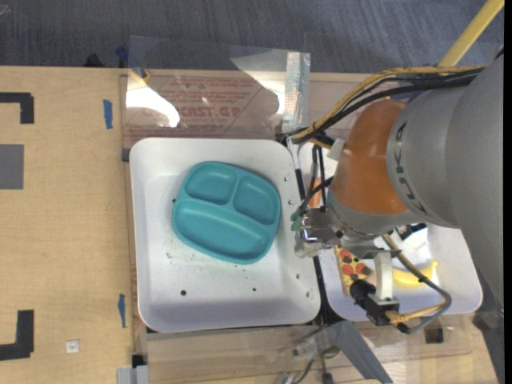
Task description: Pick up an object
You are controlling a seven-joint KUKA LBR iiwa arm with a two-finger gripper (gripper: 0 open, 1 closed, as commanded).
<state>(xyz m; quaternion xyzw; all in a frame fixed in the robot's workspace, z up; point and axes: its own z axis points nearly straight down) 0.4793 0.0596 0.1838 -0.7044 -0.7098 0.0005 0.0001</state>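
Observation:
A teal divided plate [226, 211] lies flat in the middle of the left white bin [152, 294]. My arm reaches down into the right white bin [464, 290], with its orange band and grey wrist covering most of that bin. The gripper [346, 250] hangs below the wrist near the right bin's left wall, largely hidden by the arm. Beside it a small piece with red and orange spots [352, 267] shows on the bin floor. A yellow object [418, 275] lies just to the right of it. Nothing can be seen held.
A clear plastic sheet [216, 102] lies behind the left bin. The wall between the two bins [308, 238] runs right beside the gripper. Bare wooden bench [60, 214] stretches to the left.

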